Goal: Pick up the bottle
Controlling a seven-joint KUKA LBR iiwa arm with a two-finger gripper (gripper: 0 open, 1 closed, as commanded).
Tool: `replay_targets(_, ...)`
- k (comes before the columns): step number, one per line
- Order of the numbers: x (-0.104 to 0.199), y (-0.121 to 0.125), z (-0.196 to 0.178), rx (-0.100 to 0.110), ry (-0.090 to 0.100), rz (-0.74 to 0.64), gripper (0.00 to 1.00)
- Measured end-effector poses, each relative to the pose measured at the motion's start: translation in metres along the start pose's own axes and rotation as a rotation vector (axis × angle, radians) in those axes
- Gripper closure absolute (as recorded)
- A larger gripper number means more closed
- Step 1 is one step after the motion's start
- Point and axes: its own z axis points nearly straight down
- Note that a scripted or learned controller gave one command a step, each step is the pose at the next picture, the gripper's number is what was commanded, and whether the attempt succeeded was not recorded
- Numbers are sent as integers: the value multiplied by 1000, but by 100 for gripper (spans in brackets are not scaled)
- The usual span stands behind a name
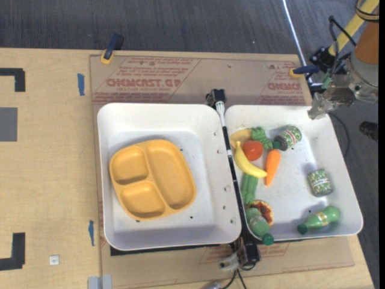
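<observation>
A green bottle (319, 220) with a pale label lies on its side in the near right corner of the right bin (346, 179). A second bottle (260, 224), clear green with a red label, lies along that bin's near left wall. My gripper (317, 109) hangs over the bin's far right corner, well away from both bottles. Nothing shows in its grasp.
The right bin also holds a banana (248, 165), a tomato (252, 150), a carrot (272, 165), green vegetables (249, 189), and two small cans (289, 136) (320, 182). A yellow divided plate (152, 177) fills the left bin (120, 119). Cables run behind the arm.
</observation>
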Motion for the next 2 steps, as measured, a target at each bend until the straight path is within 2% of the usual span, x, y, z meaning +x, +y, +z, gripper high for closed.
replay_targets(1,-2,-51,61,4,2,-162,100)
replay_targets(2,-34,-76,132,-1,1,-621,100)
